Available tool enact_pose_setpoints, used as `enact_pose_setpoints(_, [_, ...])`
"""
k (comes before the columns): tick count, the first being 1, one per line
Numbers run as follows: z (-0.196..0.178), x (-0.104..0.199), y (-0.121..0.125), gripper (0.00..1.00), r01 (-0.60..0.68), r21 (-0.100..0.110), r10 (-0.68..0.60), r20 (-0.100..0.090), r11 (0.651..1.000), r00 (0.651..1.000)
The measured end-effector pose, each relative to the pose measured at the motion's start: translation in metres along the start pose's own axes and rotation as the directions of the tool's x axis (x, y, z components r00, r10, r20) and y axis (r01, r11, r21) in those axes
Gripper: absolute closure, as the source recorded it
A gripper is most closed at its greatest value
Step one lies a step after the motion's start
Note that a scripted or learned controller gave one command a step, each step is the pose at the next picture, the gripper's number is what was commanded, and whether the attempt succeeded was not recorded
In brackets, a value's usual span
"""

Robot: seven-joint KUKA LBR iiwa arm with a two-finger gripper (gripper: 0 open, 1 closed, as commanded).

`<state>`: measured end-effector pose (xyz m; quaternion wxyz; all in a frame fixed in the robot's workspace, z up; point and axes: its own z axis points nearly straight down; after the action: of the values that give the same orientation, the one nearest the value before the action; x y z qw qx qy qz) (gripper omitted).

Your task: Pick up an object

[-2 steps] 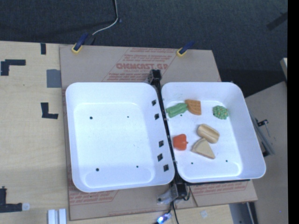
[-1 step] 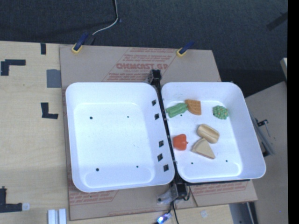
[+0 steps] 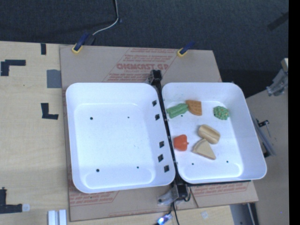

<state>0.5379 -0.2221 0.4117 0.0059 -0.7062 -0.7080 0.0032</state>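
Where the glossy right bin [image 3: 250, 125] holds a bumpy green lump [image 3: 221, 112], smooth tan loaf [image 3: 209, 133] | hand [image 3: 280, 81]: grip cannot tell

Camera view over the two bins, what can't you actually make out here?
- The arm: cut off by the right edge of the camera view, so its claw's state is unreadable.
- The red item and green lump in the right bin: too small and soft to identify.
- The clamp parts below the bins: blurred.

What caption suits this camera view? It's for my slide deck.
Five toy foods in the right bin, among them a red piece and a green piece.
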Motion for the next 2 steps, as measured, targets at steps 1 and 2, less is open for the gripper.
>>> enact_pose_setpoints(1, [0.122,-0.001,-0.003,1.0,-0.002,-0.002,0.002,0.001,1.0,1.0])
enact_pose_setpoints(2, [0.142,0.047,0.034,1.0,0.002,-0.011,-0.002,0.004,1.0,1.0])
